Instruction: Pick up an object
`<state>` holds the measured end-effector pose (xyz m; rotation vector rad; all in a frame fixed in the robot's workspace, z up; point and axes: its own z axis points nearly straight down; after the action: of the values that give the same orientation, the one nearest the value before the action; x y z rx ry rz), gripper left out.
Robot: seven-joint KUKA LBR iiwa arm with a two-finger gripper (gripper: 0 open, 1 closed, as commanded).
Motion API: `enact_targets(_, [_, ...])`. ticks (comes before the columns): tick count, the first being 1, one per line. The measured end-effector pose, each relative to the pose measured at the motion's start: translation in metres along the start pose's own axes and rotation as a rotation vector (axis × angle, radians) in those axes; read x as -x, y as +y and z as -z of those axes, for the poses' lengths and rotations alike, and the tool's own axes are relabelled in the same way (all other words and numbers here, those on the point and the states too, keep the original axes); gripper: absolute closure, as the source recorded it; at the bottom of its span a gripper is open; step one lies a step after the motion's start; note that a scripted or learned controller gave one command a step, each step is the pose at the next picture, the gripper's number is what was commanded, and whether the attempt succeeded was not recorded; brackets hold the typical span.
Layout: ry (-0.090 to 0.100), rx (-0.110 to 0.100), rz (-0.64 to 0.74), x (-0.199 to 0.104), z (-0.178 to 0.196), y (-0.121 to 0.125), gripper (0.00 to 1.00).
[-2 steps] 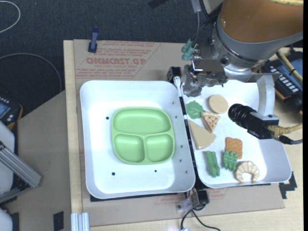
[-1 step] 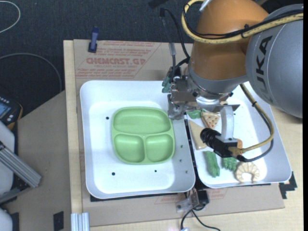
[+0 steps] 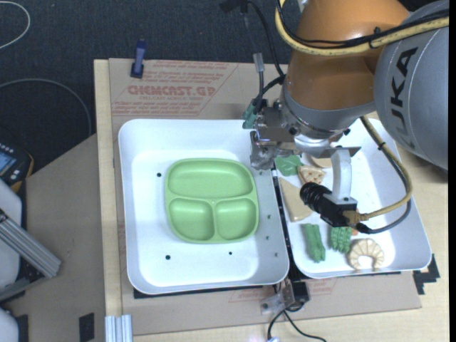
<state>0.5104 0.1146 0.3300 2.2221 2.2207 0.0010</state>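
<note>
Tabletop (image 3: 178, 91): cardboard-covered, carrying two white bins side by side. Left bin (image 3: 142, 191): one green divided plate (image 3: 211, 199), central. Right bin (image 3: 406, 212): green pea pod (image 3: 313, 241), broccoli piece (image 3: 340, 238) and pale croissant (image 3: 366, 254) along its near edge. Tool (image 3: 299, 164): low over the right bin's far-left corner; grip state cannot be told.

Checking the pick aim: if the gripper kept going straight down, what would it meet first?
Probably the small green toy piece in the right white bin, just under the gripper; depth is unclear.
</note>
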Motion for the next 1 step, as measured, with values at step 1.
enact_targets(1, [0.0, 0.002, 0.0, -0.0003, 0.0102, 0.0005, 1.0])
